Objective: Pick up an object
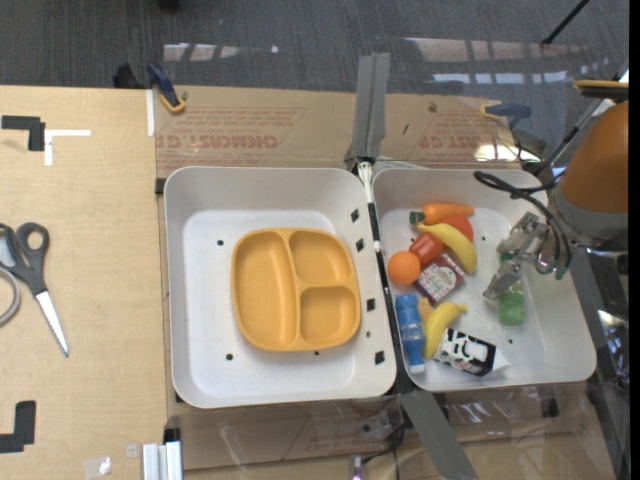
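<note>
**Gripper over green item, right bin**

The left bin (190, 298) is taken up by a yellow divided tray (296, 288) at its centre. Candidates for picking are clustered along the right bin's (560, 353) left wall: bananas (452, 243), an orange (404, 268), a blue bottle (410, 328). The gripper (515, 268) is positioned low near the right edge, directly above a small green object (511, 308), presumably the target. Whether it is open or closed cannot be told.

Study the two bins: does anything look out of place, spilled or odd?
Nothing is spilled or damaged. The toys huddle on the left side of the right bin, two bananas among them. The tray sits slightly askew in the left bin. Scissors lie on the bench.
</note>
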